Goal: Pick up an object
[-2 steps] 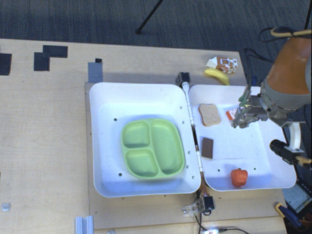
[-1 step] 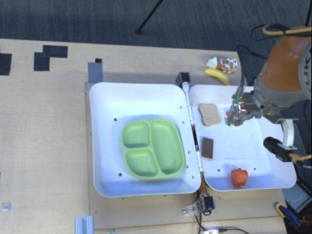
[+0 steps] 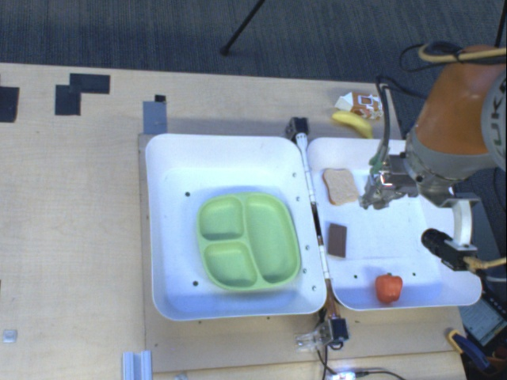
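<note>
tool [image 3: 379, 195]: over right bin [image 3: 444, 291], just beside toast slice [image 3: 341, 185]; finger state unclear
toast slice: right bin, far-left corner
brown block [image 3: 337, 240]: left edge
tomato [image 3: 388, 287]: near edge
green tray [image 3: 248, 241]: left bin [image 3: 170, 212]

The two white bins [image 3: 158, 236] look like smooth moulded plastic with a soft sheen. The green divided plate [image 3: 247, 241] in the left bin is smooth plastic too, slightly glossy. The bench [image 3: 71, 236] around them looks like pale matt wood. The floor [image 3: 158, 14] across the top of the frame looks like rough dark carpet. At right, the arm [image 3: 451, 117] has a glossy orange band, and the gripper [image 3: 379, 192] looks like dull grey metal.
</note>
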{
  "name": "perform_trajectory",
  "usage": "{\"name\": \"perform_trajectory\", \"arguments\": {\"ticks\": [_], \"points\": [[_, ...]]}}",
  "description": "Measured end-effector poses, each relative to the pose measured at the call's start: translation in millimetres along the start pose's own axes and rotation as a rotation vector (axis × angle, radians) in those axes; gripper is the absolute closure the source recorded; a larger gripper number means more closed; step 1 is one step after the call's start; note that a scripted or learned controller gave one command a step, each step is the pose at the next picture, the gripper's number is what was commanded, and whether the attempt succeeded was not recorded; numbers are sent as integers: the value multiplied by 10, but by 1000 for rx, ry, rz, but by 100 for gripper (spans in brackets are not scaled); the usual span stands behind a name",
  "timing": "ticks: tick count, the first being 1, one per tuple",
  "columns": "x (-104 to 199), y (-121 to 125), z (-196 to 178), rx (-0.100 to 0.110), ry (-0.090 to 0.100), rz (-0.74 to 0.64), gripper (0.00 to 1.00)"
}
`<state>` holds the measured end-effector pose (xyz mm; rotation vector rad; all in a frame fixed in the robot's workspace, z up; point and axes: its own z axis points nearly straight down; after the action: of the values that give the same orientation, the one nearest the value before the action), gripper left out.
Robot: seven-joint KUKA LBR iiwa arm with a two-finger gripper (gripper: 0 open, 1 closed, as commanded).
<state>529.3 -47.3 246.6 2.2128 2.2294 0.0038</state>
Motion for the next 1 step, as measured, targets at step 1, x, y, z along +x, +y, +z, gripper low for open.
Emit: {"name": "perform_trajectory", "arguments": {"ticks": [1], "points": [[107, 600, 433, 1, -1, 0, 100]]}}
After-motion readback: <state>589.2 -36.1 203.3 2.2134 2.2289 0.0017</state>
